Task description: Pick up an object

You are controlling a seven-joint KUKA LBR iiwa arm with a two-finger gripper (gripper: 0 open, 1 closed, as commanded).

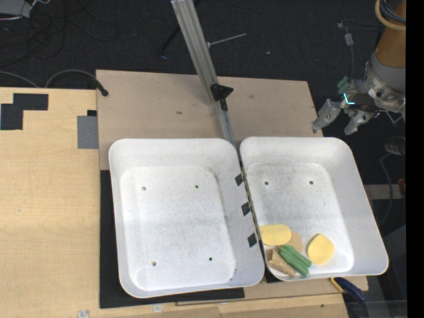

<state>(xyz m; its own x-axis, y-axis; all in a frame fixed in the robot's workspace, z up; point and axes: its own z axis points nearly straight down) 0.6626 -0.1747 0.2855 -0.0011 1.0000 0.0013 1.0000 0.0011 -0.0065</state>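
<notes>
1. So far nothing has been picked up: the gripper (pixel 339 116) hangs off the bench, beyond the far right corner of the right bin (pixel 344 177), with its two fingers spread apart and nothing between them
2. Every candidate object lies in the right bin's near part, close to its near edge and toward its left wall
3. There, a yellow oval piece (pixel 275 234) sits nearest the left wall, a second yellow piece (pixel 320 249) lies to its right toward the middle of the near edge, and a green stick-shaped piece (pixel 295 260) lies between them, slanting toward the near edge
4. A small tan lump (pixel 281 264) touches the green piece on its left side; what it is cannot be made out
5. The left bin (pixel 132 177) holds no objects that can be seen
6. Judged from this, all of the task is left: the arm must travel from the far right corner across the bin to the near cluster, descend, close on one piece and lift
7. The second yellow piece stands a little apart from the rest, so it looks the easiest choice
</notes>
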